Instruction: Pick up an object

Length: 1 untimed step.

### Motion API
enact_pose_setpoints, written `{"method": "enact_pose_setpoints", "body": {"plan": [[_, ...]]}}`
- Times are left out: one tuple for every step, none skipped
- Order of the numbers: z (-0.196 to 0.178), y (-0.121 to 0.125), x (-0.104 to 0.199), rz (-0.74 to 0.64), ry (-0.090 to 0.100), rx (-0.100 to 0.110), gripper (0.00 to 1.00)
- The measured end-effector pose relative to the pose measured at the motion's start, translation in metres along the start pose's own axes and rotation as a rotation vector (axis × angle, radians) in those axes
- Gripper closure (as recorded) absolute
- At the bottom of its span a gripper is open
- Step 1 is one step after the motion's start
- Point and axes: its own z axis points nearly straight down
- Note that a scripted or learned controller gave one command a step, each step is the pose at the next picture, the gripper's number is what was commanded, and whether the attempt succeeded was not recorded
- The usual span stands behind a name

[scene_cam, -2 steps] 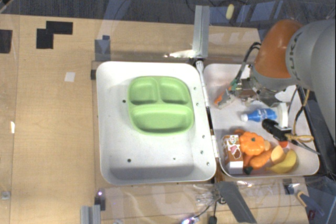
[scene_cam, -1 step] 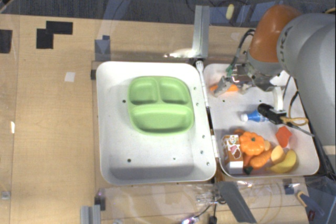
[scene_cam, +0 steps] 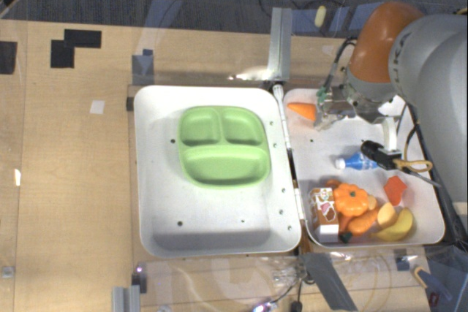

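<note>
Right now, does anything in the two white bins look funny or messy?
A little. The toy food, with an orange pumpkin and a yellow banana, sits heaped in the right white bin's near corner, while one orange carrot lies alone at the far edge, beside the gripper. The green divided plate sits flat in the left white bin.

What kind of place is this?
Likely a robotics lab bench: a robot arm reaches over two white bins, one holding a green plate, the other toy food.
</note>
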Motion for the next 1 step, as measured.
{"method": "enact_pose_setpoints", "body": {"plan": [[-0.0004, 0.0008, 0.0006, -0.001, 0.000, -0.003, 0.00]]}}
